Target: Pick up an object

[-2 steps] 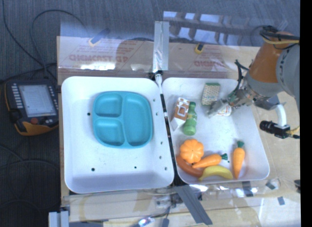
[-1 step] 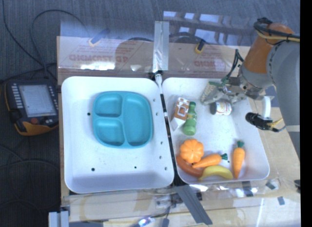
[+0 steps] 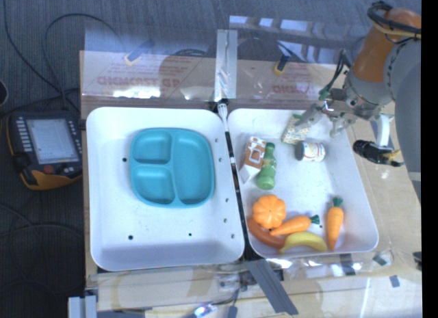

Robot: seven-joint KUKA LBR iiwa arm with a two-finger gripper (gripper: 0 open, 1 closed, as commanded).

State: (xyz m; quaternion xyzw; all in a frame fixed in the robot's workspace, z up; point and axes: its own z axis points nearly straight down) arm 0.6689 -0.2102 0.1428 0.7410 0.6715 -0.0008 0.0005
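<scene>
Honestly, from my seat the gripper (image 3: 320,117) looks spread, one finger angled down to the left over a small yellowish packet (image 3: 297,132) and the other pointing down toward the right, with nothing between them that I can make out. It hangs over the back of the right bin (image 3: 366,200), and the nearest candidates are that packet and a small white cup-like piece (image 3: 312,150) lying on its side just beside it. I'd judge the packet light and thin, probably flat enough to slip out from under the fingers unless they close across its narrow width. The white piece looks rigid, light and rounded, likely to roll if nudged, so I would close across its short axis. Further forward sit a green bottle (image 3: 267,167) next to a little orange-and-white box (image 3: 254,152), then an orange pumpkin (image 3: 269,210), two carrots (image 3: 334,222) and a banana (image 3: 305,242) crowded together; these look like hard, smooth plastic toys, and the crowding would make a clean grasp awkward. The left bin (image 3: 102,241) holds a blue divided plate (image 3: 171,167).
</scene>
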